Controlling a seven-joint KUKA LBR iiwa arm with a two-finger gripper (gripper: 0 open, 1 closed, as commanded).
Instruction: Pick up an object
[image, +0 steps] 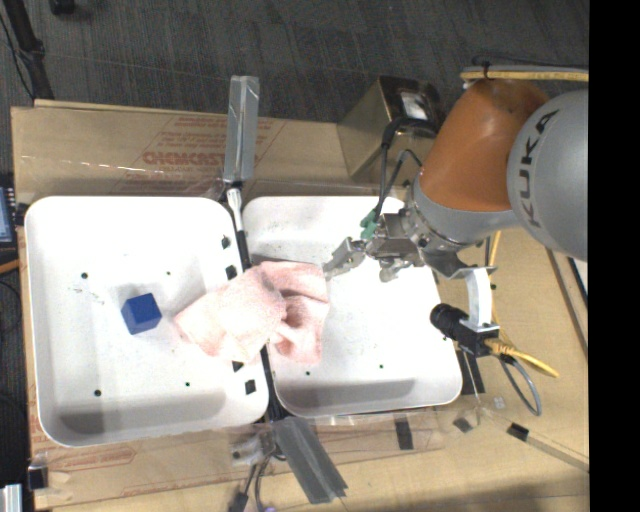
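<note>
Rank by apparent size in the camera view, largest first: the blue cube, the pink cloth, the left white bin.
1. left white bin
2. pink cloth, draped over the divide between both bins
3. blue cube, clearly the smallest

The arm is a chunky grey thing with "KUKA" in dark letters on the shell and a big glossy orange band above the wrist. Thin black cables loop around the metal wrist hardware, plus a few small green bits near the gripper.

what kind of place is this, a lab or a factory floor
Most likely a robotics lab test bench: a KUKA arm reaches over two white bins holding just a blue cube and a pink cloth, set on flattened cardboard.
</note>
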